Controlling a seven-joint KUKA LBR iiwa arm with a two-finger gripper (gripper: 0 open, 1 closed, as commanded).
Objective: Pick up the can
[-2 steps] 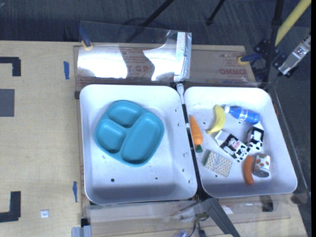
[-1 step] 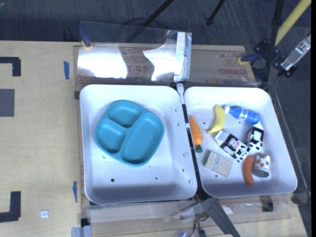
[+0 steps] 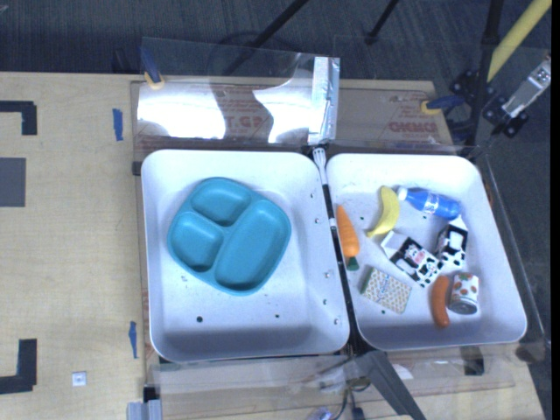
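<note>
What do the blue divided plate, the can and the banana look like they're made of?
The blue divided plate looks like moulded plastic: even colour, soft sheen, rounded compartments. The can, lying in the right bin, seems metal with a printed label, though it's too small to be sure. The banana looks like smooth toy plastic, probably.

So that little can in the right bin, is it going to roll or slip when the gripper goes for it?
The can seems to lie on its side, so a nudge could roll it. Its curved, likely smooth wall may slip between fingers. The orange sausage-shaped toy alongside might block rolling that way.
</note>
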